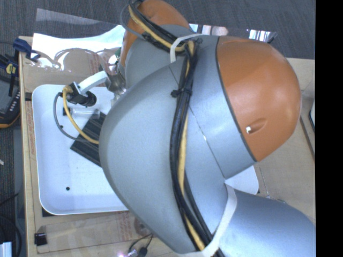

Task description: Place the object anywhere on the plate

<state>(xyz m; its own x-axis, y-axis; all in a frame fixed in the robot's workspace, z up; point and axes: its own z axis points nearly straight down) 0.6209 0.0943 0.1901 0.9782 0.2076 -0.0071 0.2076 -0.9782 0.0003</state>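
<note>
The grey and orange arm [214, 143] covers most of the camera view and hides the right bin and much of the left one. Its wrist reaches down over the left white bin [53, 165]. My gripper [88, 135] shows as a dark ribbed block low over the bin's upper middle, partly hidden under the arm. A black connector [86, 98] with yellow and black cables sits just above it. A small pale, glassy shape [80, 111] lies between connector and gripper; I cannot tell what it is.
A tiny dark speck [68, 188] lies on the left bin's floor. Clear plastic sheeting [75, 58] lies behind the bin. Dark tools [8, 90] sit at the bench's left edge. Wooden bench [80, 229] runs along the front.
</note>
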